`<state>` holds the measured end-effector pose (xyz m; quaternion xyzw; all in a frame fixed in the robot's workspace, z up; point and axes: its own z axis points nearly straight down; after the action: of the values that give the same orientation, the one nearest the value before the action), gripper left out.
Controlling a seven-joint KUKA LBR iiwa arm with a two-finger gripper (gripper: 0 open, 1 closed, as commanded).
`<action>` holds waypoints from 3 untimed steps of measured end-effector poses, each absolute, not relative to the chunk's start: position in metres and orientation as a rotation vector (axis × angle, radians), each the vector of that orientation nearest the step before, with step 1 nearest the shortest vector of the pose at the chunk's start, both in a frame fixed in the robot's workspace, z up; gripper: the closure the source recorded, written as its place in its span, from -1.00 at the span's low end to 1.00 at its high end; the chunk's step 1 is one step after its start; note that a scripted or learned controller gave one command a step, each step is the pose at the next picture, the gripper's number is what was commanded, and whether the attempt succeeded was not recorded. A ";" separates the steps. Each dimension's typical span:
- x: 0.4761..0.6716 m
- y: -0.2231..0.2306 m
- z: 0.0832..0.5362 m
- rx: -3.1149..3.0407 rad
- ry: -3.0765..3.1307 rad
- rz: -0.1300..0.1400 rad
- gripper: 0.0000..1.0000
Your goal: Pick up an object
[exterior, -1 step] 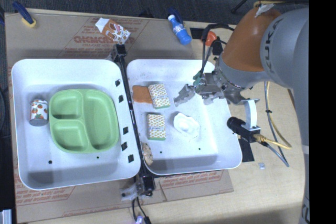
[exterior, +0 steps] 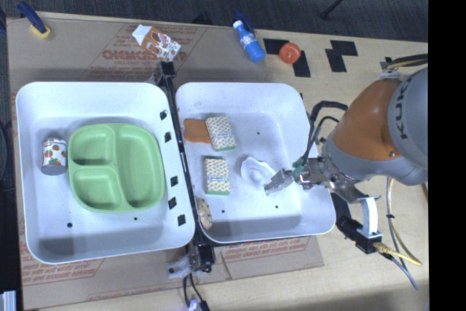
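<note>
white cup [exterior: 253,171], light, thin-walled and likely slippery, is best pinched across its rim; the fingers' [exterior: 274,181] spread cannot be told.

Bench [exterior: 87,40] (cardboard-topped): two white bins [exterior: 29,156], bottle [exterior: 249,44].

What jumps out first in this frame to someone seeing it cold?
The green tray fills the left bin, with a small can beside it. At the right, the arm's orange band stands out, its gripper low in the right bin beside a white object.
</note>
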<state>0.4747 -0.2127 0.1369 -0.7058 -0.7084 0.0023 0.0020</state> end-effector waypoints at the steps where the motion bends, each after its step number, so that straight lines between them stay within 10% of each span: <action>1: 0.476 -0.161 0.091 -2.209 -2.228 0.002 -1.00; 2: 0.574 -0.150 0.119 -2.215 -2.228 -0.002 -1.00; 3: 0.515 -0.134 0.228 -2.217 -2.229 -0.002 -1.00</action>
<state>0.5149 -0.1337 0.2283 -0.7052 -0.7090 -0.0007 -0.0012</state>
